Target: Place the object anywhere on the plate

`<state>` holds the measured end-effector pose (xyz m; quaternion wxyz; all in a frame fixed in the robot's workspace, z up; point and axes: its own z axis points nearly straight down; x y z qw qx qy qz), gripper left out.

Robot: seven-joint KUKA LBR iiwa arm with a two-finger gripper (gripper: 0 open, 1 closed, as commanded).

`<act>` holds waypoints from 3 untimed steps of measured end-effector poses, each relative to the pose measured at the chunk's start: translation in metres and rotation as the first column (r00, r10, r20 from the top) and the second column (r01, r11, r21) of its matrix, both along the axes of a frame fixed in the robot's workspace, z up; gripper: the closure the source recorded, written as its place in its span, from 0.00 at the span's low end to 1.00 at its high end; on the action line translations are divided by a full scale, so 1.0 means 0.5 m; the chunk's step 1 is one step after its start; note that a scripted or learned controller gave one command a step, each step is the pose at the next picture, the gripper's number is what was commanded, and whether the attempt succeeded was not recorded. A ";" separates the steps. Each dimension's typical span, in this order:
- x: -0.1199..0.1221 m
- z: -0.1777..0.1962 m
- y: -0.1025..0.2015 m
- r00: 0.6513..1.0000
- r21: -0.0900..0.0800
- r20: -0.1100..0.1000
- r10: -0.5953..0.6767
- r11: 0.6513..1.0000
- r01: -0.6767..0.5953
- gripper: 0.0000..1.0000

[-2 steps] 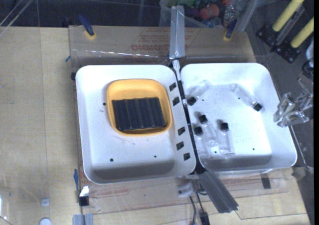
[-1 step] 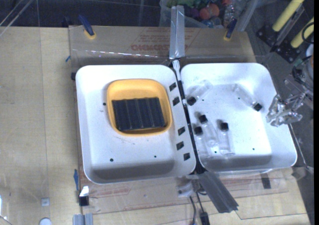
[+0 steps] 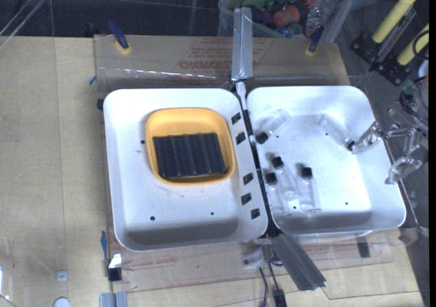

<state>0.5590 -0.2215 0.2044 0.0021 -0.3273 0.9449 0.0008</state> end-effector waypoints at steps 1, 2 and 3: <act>-0.029 0.083 -0.002 0.968 -0.002 0.004 0.250 0.968 -0.250 0.00; -0.059 0.114 0.001 0.979 -0.001 0.002 0.205 0.979 -0.205 0.00; -0.107 0.171 -0.001 0.986 -0.002 0.005 0.164 0.986 -0.164 0.00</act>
